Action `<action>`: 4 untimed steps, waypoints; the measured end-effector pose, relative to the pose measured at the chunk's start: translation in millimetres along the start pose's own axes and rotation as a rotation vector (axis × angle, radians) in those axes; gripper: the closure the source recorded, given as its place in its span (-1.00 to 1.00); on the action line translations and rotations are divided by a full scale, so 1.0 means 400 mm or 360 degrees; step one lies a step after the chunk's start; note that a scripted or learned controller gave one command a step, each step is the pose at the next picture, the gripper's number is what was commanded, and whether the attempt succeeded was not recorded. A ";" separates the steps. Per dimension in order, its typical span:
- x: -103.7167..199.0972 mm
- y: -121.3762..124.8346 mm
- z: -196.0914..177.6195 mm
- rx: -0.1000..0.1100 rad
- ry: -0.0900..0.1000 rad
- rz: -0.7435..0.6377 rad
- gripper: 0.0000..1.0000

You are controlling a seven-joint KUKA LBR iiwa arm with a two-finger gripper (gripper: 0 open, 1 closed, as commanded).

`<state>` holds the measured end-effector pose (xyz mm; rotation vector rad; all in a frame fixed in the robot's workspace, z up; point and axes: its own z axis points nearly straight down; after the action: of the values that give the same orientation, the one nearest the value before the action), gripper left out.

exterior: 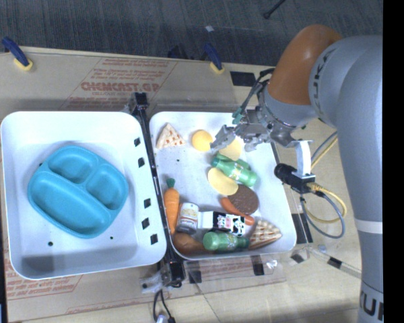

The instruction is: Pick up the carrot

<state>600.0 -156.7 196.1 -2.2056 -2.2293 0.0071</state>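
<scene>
In the left bin (pixel 13 200), a blue divided tray (pixel 79 189), lying at a slant. In the right bin (pixel 185 123), hard against the left wall, the carrot (pixel 172 209): long axis running almost straight up and down the view, narrow end toward the far side near the top, thick orange body toward the near rim, lower end next to a small can (pixel 188 217). Just beside, to the right, a black-and-white carton (pixel 229 223) and a green bottle (pixel 223 241) lying flat; a brown sausage-like piece (pixel 186 245) below. Up near the far corner, a pizza wedge (pixel 168 138); next along, a yellow ball (pixel 202 140), a green can (pixel 235 169) lying on its side over pale yellow pieces, a brown round cookie (pixel 243 200), a waffle wedge (pixel 265 234). Over the bin's far right part, the gripper (pixel 233 136), well apart from the carrot, angled down toward the yellow ball and green can. Cannot tell whether released or clenched; nothing seen grasped. Behind, orange band and grey arm (pixel 347 113) reaching in from the right.
</scene>
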 end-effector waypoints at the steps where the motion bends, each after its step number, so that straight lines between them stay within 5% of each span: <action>1: 0.027 0.059 0.252 -0.0014 -0.0004 0.0134 -1.00; 2: 0.097 -0.076 0.263 0.0003 0.0002 -0.0224 -1.00; 3: 0.097 -0.075 0.237 0.0009 -0.0001 -0.0238 1.00; 4: 0.201 0.095 -0.075 -0.0021 -0.0004 -0.0202 1.00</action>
<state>637.2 -76.0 225.9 -2.0667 -2.3730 -0.0049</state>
